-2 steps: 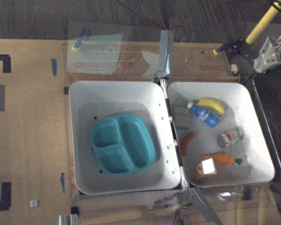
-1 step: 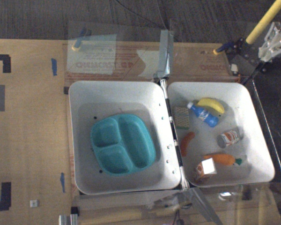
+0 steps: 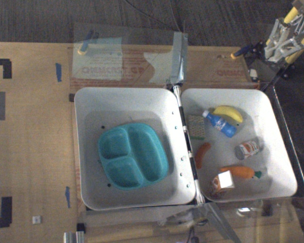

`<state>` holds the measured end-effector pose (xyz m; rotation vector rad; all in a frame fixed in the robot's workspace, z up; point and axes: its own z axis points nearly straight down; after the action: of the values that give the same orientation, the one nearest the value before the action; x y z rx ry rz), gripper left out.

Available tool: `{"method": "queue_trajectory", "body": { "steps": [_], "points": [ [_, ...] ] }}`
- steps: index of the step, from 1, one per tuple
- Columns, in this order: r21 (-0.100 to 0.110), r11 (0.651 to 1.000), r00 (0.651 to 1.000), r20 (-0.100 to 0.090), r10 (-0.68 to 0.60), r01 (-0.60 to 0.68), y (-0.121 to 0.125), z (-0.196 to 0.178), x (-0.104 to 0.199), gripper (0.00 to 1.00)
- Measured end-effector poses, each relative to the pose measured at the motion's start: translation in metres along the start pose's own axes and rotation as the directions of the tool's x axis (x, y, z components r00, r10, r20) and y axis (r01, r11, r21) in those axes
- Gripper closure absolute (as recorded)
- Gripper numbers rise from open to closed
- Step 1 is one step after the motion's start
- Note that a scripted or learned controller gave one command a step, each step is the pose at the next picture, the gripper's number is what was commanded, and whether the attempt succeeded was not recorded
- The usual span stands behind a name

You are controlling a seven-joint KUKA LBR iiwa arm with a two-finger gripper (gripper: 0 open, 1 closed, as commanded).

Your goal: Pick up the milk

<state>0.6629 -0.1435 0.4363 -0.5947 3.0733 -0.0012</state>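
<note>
So the milk [image 3: 223,181] sat at the near edge of the right bin [image 3: 283,135], a small carton tipped on its side, touching or just beside the carrot [image 3: 240,172]. That crowding looked like it'd make a clean grab awkward, since fingers coming down on the carton could bump the carrot too. A bit farther in were a can [image 3: 248,149] and a sausage [image 3: 201,155], then the bottle [image 3: 220,123] lying against the banana [image 3: 228,114] near the far wall. The left bin [image 3: 86,135] held just a teal tray [image 3: 133,155], probably the drop-off spot. The gripper [image 3: 289,34] was parked way up at the far right corner, well apart from the bins, holding nothing; how far open it was couldn't be made out.
</note>
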Motion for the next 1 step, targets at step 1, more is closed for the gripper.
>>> {"method": "queue_trajectory", "body": {
  "steps": [1],
  "points": [
    [-0.001,0.992,0.992,0.000,-0.130,0.130,0.0193,0.0005,-0.0136,1.00]
  ]
}}
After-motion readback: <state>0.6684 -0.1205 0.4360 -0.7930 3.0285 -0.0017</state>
